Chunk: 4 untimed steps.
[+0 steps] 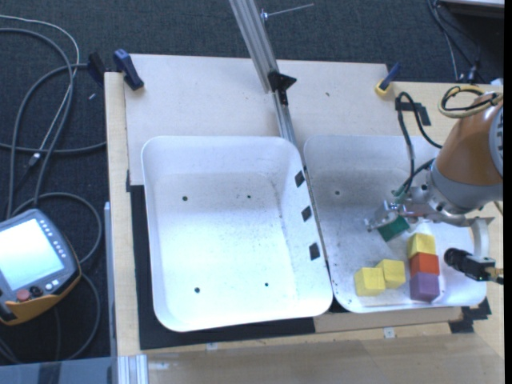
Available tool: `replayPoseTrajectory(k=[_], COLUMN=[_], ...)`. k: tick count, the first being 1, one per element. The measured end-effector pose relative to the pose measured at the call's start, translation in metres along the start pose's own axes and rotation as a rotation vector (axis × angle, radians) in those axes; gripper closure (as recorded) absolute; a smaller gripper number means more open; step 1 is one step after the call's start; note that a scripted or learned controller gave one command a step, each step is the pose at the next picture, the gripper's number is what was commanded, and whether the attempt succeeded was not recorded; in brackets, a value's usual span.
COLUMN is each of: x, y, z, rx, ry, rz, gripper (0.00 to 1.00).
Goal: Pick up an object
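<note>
Nearest the camera, below and slightly to the right of the gripper (389,218), two matte yellow blocks (380,278) are seen side by side on the floor of the right bin (344,214), and just beside them a column of yellow, orange and purple blocks (423,266) is lined up with its long axis running from the near rim toward the gripper. At the fingertips a small green block (394,230) is seen lying tilted, touching or very close to them, though whether it is pinched cannot be told. Farther off, to the gripper's left, the left bin (232,230) is shown as smooth white plastic with rounded corners and a dark-speckled floor.
</note>
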<state>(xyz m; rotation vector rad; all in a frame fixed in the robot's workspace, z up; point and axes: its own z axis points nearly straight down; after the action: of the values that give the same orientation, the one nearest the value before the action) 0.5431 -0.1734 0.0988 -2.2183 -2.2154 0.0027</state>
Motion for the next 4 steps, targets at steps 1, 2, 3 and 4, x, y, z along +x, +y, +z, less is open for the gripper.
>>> replayPoseTrajectory(k=[1,2,3,4], x=[-0.001,0.090,0.158,0.128], y=[0.003,0.023,-0.025,-0.012], z=[-0.012,0.000,-0.104,-0.168], rx=[-0.007,-0.005,-0.012,-0.014], ry=[-0.002,0.002,-0.001,-0.005], rz=[-0.001,-0.010,-0.008,-0.001], gripper=[1.00,1.00,1.00,1.00])
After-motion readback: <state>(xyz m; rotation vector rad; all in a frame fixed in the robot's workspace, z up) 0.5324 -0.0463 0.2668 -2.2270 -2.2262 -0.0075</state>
